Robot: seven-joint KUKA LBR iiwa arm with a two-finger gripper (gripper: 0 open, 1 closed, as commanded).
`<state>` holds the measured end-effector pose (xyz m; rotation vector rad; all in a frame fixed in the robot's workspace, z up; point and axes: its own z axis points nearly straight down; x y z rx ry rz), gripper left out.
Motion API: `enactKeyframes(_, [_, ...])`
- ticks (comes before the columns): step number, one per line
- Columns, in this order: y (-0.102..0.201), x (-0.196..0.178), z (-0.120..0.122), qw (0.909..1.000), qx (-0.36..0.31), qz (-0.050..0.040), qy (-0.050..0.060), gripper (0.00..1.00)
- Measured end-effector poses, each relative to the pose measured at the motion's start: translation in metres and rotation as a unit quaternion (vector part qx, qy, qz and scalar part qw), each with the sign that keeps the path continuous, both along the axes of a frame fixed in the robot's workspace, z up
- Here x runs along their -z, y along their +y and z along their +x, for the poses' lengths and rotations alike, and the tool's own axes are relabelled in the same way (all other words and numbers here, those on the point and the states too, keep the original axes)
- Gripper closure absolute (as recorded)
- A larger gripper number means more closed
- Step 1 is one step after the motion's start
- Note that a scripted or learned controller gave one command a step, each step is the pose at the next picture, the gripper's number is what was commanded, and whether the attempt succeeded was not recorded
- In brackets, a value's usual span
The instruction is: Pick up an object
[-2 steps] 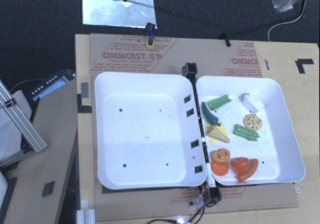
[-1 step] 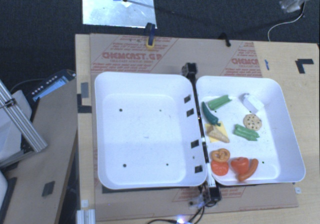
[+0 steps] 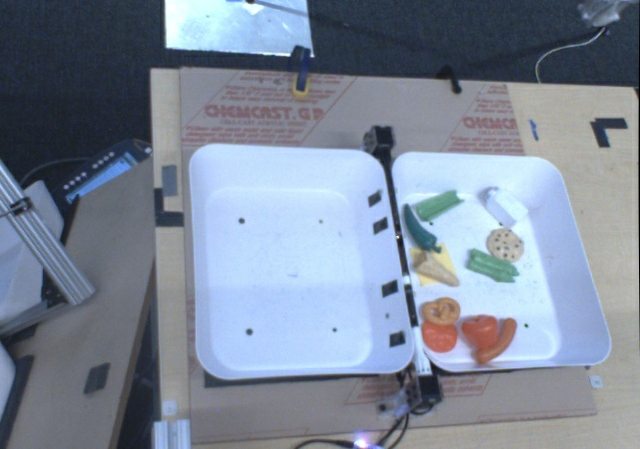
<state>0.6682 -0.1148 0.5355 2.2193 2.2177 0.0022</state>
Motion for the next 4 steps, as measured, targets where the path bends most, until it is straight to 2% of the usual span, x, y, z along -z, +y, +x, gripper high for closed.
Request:
enactKeyframes(2, [-0.035,0.000,0.000,1.0000,0.000,-0.0001,0.000,1.00])
enactKeyframes(4, [-0.029,0.000,0.000,1.0000,-0.002,0.0002,0.000,1.00])
